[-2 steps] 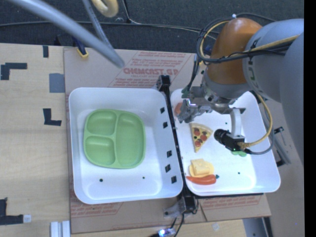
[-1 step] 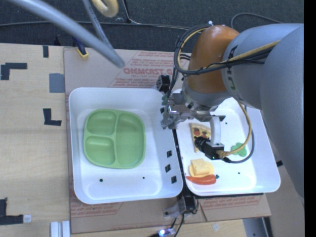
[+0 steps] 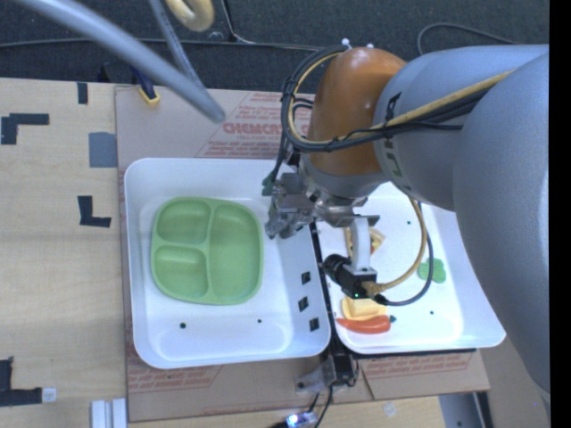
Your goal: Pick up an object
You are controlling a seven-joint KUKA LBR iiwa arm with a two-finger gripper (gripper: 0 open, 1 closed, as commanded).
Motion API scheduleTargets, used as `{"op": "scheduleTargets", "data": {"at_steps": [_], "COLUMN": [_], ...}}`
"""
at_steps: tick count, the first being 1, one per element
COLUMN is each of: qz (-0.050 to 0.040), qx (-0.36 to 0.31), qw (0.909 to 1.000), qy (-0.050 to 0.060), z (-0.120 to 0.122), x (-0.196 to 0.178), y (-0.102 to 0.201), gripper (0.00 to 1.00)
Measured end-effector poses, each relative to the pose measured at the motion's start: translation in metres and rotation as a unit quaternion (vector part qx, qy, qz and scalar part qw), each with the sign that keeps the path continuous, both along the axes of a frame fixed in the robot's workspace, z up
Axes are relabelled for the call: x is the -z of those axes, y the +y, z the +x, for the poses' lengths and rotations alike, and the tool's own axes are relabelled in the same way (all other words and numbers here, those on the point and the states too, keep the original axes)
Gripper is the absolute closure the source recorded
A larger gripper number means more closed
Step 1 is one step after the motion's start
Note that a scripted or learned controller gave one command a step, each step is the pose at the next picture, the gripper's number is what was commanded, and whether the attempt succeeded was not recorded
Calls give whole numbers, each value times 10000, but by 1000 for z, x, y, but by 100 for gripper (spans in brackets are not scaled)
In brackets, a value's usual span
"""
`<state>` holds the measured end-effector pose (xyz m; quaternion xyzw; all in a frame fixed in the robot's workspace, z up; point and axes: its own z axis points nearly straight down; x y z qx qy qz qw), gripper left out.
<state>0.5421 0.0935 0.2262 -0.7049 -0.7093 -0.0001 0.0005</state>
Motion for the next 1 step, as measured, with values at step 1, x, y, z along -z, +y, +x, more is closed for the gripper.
{"op": "scheduleTargets", "data": {"at_steps": [1], "qz": [-5], "qx": [17], "qw": [10000], "qy": [6], "z": [1], "x": [1], "y": [-3], "gripper": [0]}}
